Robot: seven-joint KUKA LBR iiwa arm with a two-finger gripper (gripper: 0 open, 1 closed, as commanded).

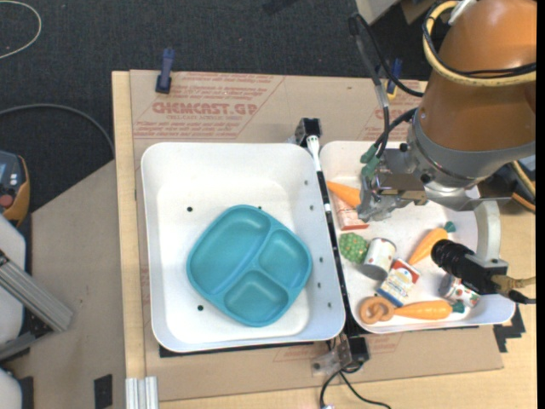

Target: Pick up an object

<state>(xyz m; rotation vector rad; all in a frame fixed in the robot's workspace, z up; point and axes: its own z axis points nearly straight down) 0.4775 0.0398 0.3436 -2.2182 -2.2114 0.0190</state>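
The left bin (162,228) held one thing, a teal divided plate (249,265), lying flat and turned at an angle towards the bin's near right corner. Its three compartments had nothing in them. A black clamp (308,130) sat at the far end of the seam where the two bins met.

The right bin (504,315) was crowded with toy food. Along its left wall lay a short orange carrot (343,192). Just in front of it was a red-and-white packet (349,220), and nearer the camera a green knobbly piece (352,247). A small tin can (377,258) lay tipped on its side, touching the green piece. Beside the can was a little blue-and-red carton (398,284). At the near edge a tan ring (374,311) rested against the blunt end of a long carrot (421,310). Another carrot (426,244) lay at a slant further right.

The gripper (372,204) hung low over the left part of this bin, right beside the short orange carrot and the packet (the likeliest things to be picked). Nothing could be seen in its hold, and I could not tell whether it was open or closed. The arm (477,83) rose behind it, grey at the wrist and orange above, hiding the bin's far right corner.
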